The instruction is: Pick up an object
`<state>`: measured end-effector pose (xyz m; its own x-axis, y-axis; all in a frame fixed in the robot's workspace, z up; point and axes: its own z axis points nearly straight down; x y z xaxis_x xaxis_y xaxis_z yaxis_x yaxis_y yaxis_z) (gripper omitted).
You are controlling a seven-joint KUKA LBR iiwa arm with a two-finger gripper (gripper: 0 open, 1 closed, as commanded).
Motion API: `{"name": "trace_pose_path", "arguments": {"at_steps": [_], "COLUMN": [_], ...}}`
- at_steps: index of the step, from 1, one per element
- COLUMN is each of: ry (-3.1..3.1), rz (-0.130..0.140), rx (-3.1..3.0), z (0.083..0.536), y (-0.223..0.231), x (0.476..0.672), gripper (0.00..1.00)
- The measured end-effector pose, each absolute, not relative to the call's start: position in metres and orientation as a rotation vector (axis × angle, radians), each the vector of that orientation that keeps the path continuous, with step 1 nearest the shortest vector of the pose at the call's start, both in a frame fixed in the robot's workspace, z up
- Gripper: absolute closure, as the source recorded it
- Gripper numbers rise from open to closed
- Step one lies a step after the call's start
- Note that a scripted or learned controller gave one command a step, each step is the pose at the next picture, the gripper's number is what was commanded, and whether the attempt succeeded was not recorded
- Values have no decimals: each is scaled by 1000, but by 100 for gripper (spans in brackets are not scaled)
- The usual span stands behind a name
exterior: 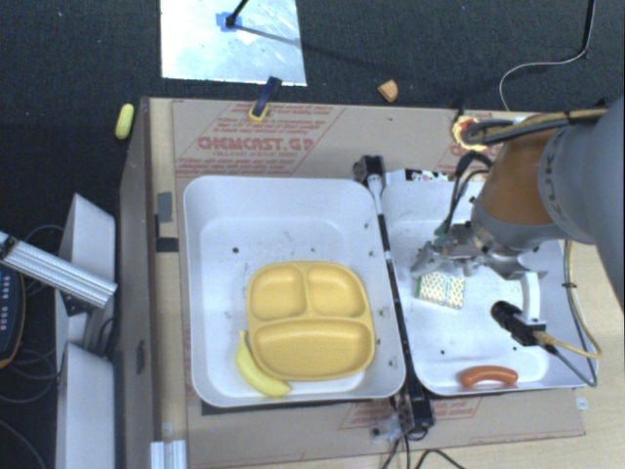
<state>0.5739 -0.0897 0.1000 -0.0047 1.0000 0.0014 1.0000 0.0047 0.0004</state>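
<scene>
The grey arm (557, 179) reaches in from three o'clock over the right bin (547, 374), its jaws low just above a small patterned packet (441, 289); how wide they stand I cannot tell. The packet lies at the bin's nine o'clock side.

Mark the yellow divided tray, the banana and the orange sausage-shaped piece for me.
yellow divided tray (311, 319), camera view, on the ridge between its compartments.
banana (256, 371), camera view, mid-length of its curve.
orange sausage-shaped piece (487, 376), camera view, its middle.
</scene>
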Motion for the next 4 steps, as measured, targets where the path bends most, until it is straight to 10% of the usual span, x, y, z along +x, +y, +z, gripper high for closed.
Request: {"name": "trace_pose_path", "arguments": {"at_steps": [1,2,4], "ry": [-2223,-2228,-2223], "rz": [1,-3,-1], "rx": [-2222,-2220,-2221], "z": [84,117,84], "y": [-207,-206,-207], "x": [512,560,487], "gripper": [0,0,0]}}
